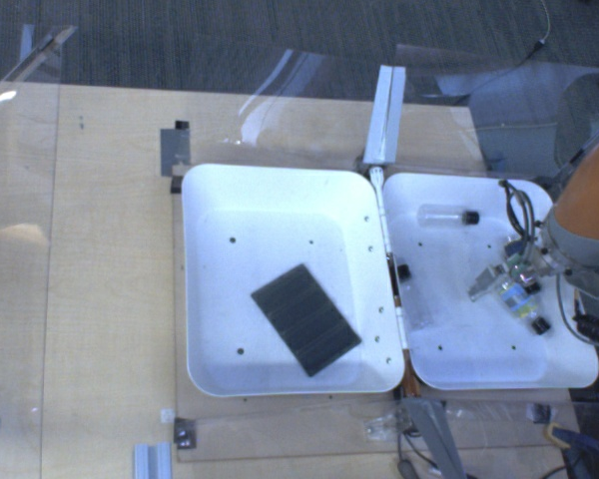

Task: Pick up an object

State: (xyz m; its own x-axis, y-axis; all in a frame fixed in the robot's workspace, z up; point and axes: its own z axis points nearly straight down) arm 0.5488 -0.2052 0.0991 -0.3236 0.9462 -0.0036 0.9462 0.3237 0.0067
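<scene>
Camera view, from above at a slant. I see a pale wooden surface (80, 297) carrying two shallow white bins side by side. The left bin (205, 218) holds a dark, ribbed, rectangular pad (305, 319), lying flat and turned at an angle, nearer the front edge of the bin than the back. The right bin (449, 362) holds a clear tube with a dark cap (445, 216), lying on its side near the back wall, and a small black piece (403, 271) close to the wall shared with the left bin. A further small dark piece (540, 324) lies toward the right side of this bin.

My arm (589, 208) enters from the right, its orange band visible above the wrist, with black cables looping beside it. The pincer (507, 279) sits low over the right-hand part of the right bin, among a cluster of small items: a silvery, slanted part (482, 285) juts toward the left, and something blue and yellow (519, 298) lies just beside it. At this size I cannot tell whether the pincer is wide or narrow, nor whether anything rests between its tips.

A grey metal bar (385, 118) runs back from the gap between the bins. A dark bracket (176, 148) stands on the surface just behind the left bin's back-left corner.
</scene>
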